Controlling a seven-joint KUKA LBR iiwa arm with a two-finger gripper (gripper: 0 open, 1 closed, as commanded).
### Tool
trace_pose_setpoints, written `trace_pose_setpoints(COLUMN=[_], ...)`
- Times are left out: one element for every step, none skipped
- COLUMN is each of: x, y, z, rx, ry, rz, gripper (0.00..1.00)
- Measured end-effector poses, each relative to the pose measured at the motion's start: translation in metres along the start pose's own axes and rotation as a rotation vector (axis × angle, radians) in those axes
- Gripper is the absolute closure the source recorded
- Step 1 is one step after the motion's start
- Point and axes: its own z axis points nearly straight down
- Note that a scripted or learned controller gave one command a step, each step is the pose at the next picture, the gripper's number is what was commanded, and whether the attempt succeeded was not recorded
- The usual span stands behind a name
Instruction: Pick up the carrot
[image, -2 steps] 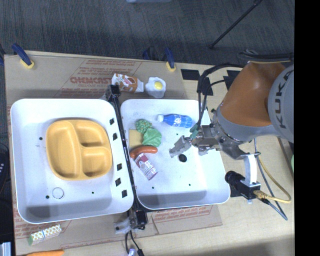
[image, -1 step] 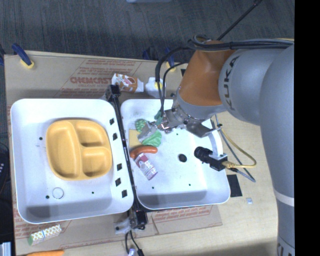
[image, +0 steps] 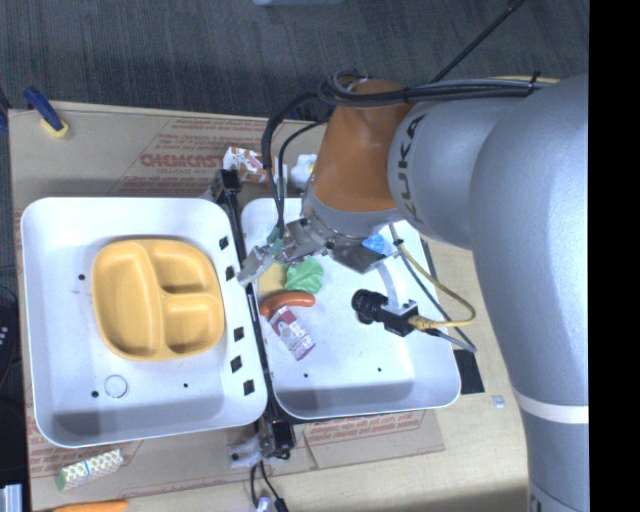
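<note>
The carrot (image: 288, 301) is a short orange-red piece lying on the floor of the right bin (image: 400, 385), near its left wall. My gripper (image: 268, 253) hangs low over the bin's upper left part, just above and left of the carrot, close to the wall between the bins. A green item (image: 306, 272) lies between the gripper and the carrot, touching the carrot's upper side. I see nothing held by the gripper.
A small red and white packet (image: 295, 336) lies just below the carrot. A blue item (image: 379, 243) peeks out under the wrist. The left bin (image: 50, 300) holds a yellow divided tray (image: 158, 297). The arm covers the right bin's back.
</note>
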Motion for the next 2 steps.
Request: trace_pose_setpoints(x=[-0.001,0.033], y=[0.000,-0.015], z=[-0.010,0.001], rx=[0.002,0.000], ry=[-0.001,-0.001], rz=[-0.002,-0.063], gripper=[1.00,1.00])
